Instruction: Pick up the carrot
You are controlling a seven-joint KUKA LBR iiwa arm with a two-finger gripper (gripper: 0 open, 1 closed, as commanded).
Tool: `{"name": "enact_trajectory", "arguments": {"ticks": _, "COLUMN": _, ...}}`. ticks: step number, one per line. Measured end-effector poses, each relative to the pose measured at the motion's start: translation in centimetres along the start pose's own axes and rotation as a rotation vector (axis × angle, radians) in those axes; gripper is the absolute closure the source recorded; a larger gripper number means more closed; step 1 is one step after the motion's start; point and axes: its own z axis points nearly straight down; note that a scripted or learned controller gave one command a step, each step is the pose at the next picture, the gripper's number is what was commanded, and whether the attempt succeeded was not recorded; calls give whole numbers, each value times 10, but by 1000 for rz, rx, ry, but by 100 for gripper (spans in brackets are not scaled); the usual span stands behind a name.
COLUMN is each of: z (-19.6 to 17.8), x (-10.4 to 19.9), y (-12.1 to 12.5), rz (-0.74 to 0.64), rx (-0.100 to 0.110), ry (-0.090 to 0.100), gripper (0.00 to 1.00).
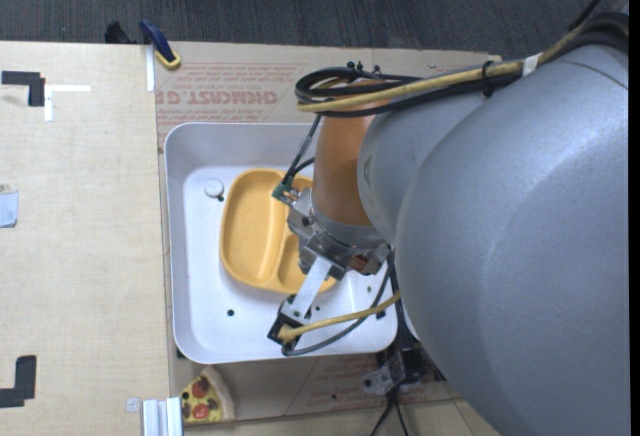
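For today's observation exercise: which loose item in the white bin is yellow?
The shallow oval dish; the small round piece left of it is white.

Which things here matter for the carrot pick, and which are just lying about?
Job: gripper, over the yellow dish in the white bin.
Lying about: pizza-slice toy and blue-and-yellow tool, both outside the bin; small white disc inside it.

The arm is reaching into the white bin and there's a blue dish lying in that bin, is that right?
Not quite. The dish is yellow, not blue. The rest stands: the camera view shows the arm reaching into the white bin, with the dish lying in that bin.
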Motion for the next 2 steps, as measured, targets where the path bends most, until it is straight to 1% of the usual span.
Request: {"name": "enact_trajectory", "arguments": {"ticks": 2, "z": -16, "x": 0, "y": 3, "rz": -6, "rx": 0, "ry": -8, "gripper": 100}}
